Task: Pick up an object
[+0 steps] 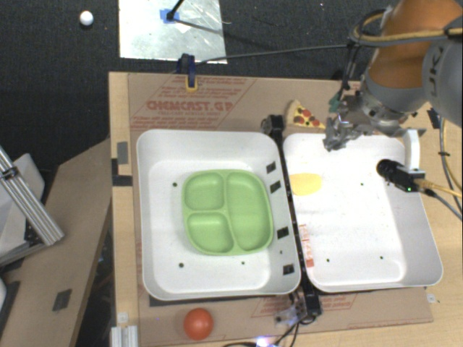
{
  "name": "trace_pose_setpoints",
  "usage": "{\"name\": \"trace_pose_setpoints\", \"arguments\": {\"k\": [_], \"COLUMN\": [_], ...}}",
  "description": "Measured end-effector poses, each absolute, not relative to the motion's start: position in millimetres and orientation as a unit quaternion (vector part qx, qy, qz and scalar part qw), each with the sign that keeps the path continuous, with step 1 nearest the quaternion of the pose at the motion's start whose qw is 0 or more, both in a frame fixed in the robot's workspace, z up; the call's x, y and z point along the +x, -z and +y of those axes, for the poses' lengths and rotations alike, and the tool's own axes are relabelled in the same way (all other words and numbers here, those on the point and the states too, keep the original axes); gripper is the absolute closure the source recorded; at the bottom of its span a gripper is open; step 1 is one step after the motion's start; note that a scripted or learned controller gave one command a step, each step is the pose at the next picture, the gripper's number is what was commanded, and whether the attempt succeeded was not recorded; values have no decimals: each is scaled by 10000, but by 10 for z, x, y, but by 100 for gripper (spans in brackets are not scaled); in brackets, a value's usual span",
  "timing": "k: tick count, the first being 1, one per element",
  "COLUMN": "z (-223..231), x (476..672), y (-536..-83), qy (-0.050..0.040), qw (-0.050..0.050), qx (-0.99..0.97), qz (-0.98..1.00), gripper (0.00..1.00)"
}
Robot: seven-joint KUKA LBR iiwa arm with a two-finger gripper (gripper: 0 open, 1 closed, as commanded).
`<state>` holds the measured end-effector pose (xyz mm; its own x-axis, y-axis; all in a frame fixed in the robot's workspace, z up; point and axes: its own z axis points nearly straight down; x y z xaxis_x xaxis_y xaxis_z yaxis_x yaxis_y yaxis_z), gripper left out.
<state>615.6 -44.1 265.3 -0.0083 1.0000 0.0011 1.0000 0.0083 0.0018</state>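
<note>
My pincer (337, 140) hangs over the far edge of the right shallow white bin (376, 266); whether it is clenched or released I cannot tell. A flat yellow oval object (304, 184) lies in that bin near its left wall, apart from me. The green four-compartment plastic tray (226, 211) sits in the left white bin (159, 194). A pizza-slice toy (304, 116) and an orange ball (198, 323) rest on the tabletop (145, 92).

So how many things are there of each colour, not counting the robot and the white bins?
Green: 1, the divided plate in the left bin.
Yellow: 1, the flat yellow piece in the right bin.
Orange-red: 1, the ball on the bench in front of the bins.
Yellow and red: 1, the pizza slice behind the bins.
Total: 4
</note>
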Motion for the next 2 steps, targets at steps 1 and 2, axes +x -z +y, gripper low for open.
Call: {"name": "trace_pose_setpoints", "arguments": {"k": [1,2], "z": [-28,500], "x": [6043,5844], "y": [-2512,-2519], "qy": [-6,-4], "qw": [-6,-6], "qx": [7041,7040], "qz": [7101,7102], "gripper": [100,100]}}
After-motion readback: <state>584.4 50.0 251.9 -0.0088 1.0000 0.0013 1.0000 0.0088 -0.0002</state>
